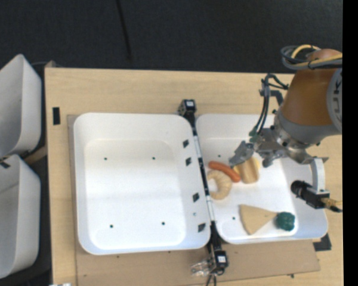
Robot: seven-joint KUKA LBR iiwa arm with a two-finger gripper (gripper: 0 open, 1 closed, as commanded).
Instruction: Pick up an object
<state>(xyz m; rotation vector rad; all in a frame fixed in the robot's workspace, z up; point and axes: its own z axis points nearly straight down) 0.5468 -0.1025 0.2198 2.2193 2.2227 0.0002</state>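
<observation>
From the camera view, the claw (249, 155) is being seen hanging over the right bin (227, 127), toward its middle; whether it is spread or pressed together cannot be told. A tan block (249, 171) is lying just beneath it, with an orange sausage (224, 171) lengthwise beside it, toward the divider.

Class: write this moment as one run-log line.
tool: above tan block | right bin: block, orange sausage, bagel, wedge, green ball
</observation>
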